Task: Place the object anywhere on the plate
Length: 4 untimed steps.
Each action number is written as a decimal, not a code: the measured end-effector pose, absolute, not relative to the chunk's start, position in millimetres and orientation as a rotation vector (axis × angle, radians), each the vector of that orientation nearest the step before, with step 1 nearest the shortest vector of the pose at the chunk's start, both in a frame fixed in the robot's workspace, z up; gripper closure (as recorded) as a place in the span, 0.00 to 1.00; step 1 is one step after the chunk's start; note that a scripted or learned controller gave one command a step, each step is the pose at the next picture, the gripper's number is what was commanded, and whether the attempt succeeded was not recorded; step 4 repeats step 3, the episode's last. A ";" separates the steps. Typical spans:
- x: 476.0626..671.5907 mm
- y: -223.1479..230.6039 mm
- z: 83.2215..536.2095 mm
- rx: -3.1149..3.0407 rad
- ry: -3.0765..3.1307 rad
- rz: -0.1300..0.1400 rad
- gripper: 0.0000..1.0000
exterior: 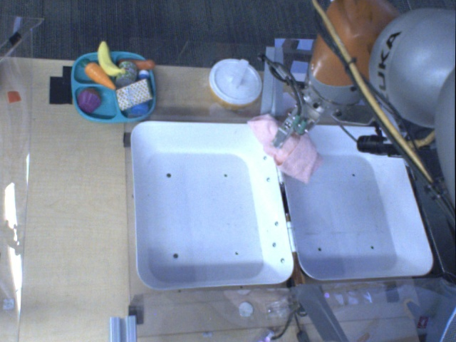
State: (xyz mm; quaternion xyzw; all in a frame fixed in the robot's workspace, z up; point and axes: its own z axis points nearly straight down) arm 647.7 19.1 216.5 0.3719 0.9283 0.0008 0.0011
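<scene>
A pink cloth (299,161) hangs crumpled over the far end of the seam between the two bins. My gripper (287,132) reaches in from the upper right and is shut on the cloth's upper part, with folds spilling out on both sides of the fingers. The blue divided plate (77,98) stands on the bench at the far left, well away from the gripper. It carries toy food: a banana (107,59), a carrot (98,73), a purple piece (89,100) and a speckled block (135,93).
The left white bin (199,198) and the right white bin (356,212) lie side by side. A round white and yellow lidded container (235,83) sits behind the left bin. The arm's grey and orange body (370,41) fills the upper right.
</scene>
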 end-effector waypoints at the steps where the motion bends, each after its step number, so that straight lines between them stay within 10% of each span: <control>1: 638.6 65.2 225.6 0.564 3.087 0.004 1.00; 2: 617.1 111.6 224.9 0.001 3.139 0.004 1.00; 3: 617.3 111.5 225.2 0.001 3.138 0.004 0.00; 4: 617.3 111.5 225.2 0.001 3.138 0.004 0.00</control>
